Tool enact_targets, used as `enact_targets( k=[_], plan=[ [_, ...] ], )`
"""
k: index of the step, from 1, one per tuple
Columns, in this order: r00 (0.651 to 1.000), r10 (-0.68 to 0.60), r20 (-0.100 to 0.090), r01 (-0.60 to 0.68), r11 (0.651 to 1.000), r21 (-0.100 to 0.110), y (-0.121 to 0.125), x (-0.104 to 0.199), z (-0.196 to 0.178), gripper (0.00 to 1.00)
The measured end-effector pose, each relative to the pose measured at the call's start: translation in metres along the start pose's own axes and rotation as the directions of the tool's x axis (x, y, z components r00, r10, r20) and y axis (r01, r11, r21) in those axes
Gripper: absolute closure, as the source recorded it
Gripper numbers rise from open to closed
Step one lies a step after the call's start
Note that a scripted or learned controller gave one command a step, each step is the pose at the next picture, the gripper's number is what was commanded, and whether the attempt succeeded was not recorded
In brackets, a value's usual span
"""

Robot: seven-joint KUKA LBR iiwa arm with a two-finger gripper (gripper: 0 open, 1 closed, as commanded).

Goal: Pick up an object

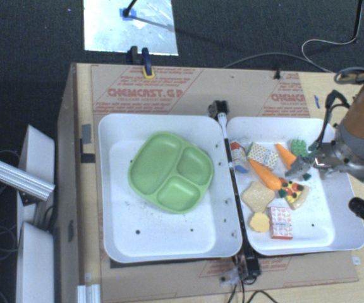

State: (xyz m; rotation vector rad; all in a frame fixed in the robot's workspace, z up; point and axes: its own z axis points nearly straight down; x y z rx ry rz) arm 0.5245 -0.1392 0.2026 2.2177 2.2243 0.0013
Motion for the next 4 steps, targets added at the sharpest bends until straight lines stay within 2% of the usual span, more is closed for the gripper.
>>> enact_targets(
  k=[1, 2, 3, 4],
  plan=[
    [1.000, 0.002, 0.000, -0.002, 1.000, 0.003, 0.014, -0.018, 0.078, 0.00],
    [1.000, -0.001, 0.000, 0.001, 1.000, 0.000, 0.083, 0.019, 0.119, 0.00],
    [1.000, -0.002, 0.000, 0.002, 1.000, -0.002, 0.084, 0.019, 0.108, 1.00],
    [1.000, -0.002, 0.001, 0.002, 1.000, -0.004, 0.047, 0.040, -0.030, 1.00]
  ],
)
